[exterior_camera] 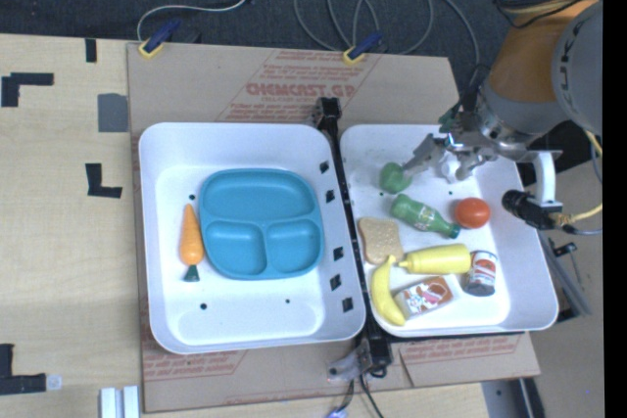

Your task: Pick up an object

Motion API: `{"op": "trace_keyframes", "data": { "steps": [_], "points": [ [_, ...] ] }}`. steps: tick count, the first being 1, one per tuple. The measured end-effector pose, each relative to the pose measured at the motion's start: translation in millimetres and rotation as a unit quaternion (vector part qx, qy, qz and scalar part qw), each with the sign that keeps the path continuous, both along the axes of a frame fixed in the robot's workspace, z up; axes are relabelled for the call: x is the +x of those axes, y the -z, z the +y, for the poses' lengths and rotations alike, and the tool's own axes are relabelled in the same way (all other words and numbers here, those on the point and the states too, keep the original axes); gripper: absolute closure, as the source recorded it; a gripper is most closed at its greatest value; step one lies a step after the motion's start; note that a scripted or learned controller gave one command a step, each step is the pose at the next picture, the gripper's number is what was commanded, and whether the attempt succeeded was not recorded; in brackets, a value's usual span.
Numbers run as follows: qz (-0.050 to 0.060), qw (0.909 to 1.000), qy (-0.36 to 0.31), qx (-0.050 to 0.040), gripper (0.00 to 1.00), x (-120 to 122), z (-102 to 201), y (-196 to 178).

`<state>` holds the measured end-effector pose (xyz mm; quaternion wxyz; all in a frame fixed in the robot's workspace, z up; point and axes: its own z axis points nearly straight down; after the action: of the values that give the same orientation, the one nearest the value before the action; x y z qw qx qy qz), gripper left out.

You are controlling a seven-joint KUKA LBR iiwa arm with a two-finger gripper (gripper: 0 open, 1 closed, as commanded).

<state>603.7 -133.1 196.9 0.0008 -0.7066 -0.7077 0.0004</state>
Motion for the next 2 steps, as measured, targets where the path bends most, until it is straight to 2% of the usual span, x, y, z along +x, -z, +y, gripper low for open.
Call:
{"op": "trace_keyframes", "data": {
  "steps": [1,2],
  "points": [
    [-0.003,1.0,0.0,-0.0007,0.0,44,23,111],
    [-0.002,1.0,0.0,-0.0005,0.0,65,23,111]
  ]
}}
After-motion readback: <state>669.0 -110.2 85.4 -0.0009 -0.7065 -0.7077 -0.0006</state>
